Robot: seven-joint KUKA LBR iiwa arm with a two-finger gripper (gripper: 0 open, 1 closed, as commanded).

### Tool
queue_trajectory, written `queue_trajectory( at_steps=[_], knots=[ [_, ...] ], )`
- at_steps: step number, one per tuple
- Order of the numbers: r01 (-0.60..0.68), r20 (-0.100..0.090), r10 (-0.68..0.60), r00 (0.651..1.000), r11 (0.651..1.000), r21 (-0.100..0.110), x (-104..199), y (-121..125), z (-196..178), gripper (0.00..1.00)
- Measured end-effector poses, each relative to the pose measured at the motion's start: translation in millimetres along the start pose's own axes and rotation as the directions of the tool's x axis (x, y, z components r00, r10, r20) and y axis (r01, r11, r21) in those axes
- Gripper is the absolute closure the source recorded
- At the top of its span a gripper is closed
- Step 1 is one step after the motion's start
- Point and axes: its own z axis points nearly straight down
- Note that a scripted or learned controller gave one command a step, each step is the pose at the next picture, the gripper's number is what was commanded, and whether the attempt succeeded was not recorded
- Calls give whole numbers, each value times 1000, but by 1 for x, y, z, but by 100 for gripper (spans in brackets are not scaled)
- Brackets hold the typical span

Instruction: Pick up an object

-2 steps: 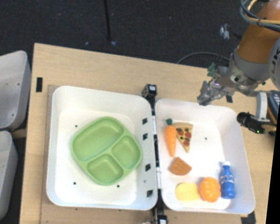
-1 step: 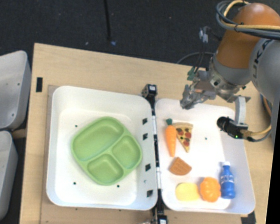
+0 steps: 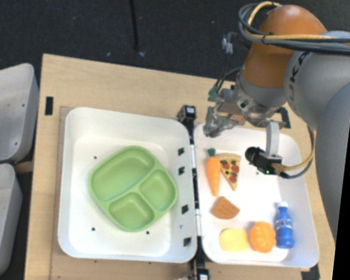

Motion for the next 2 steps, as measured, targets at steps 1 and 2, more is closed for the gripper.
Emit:
queue_trajectory(
  at_steps=[1, 2],
  knots=[
    [1, 0, -1, 1000, 1000, 0, 58, -3, 11, 100],
    [1, -1, -1, 1000, 1000, -1, 102, -1, 15, 100]
  ],
)
